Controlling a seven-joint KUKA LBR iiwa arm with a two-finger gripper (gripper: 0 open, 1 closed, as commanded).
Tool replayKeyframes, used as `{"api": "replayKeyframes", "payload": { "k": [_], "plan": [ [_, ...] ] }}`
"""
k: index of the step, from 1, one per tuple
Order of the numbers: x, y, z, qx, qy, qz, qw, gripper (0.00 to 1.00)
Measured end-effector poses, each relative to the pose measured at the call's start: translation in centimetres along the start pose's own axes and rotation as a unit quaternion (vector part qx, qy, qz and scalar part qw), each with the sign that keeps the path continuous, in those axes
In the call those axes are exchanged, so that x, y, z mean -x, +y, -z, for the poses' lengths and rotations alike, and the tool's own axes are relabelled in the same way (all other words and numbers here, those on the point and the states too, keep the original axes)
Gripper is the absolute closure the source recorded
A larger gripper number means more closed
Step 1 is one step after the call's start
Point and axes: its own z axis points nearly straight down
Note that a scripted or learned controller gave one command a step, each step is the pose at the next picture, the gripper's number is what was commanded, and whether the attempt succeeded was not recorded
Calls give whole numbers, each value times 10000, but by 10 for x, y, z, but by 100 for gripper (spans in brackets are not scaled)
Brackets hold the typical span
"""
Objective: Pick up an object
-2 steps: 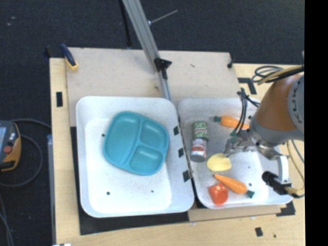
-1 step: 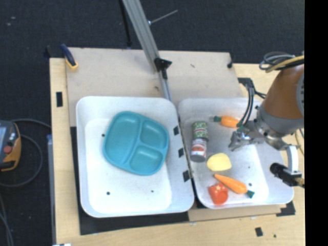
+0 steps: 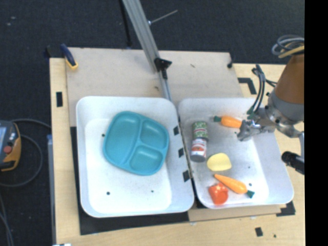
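The right bin (image 3: 266,152) holds a small orange carrot (image 3: 230,121) near its back, a can with a green and red label (image 3: 199,139) lying at its left, a yellow lemon-like piece (image 3: 219,162), a longer carrot (image 3: 231,184) and a red pepper (image 3: 218,194) at the front. My gripper (image 3: 246,132) hangs low over the right bin, just right of the small carrot, with nothing visibly between its fingers. The left bin (image 3: 92,188) holds a teal divided plate (image 3: 136,143).
A grey metal pole (image 3: 145,34) slants over the bench from the top down to between the bins. The arm's orange band (image 3: 292,83) and cables stand at the right edge. A black part (image 3: 292,160) juts in at the bin's right side.
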Motion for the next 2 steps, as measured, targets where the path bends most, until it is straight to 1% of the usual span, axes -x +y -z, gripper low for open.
{"api": "replayKeyframes", "payload": {
  "k": [1, 2],
  "plan": [
    [-1, 1, 65, 14, -4, 5, 10000, 100],
    [-55, -2, 52, -20, 13, 20, 10000, 100]
  ]
}}
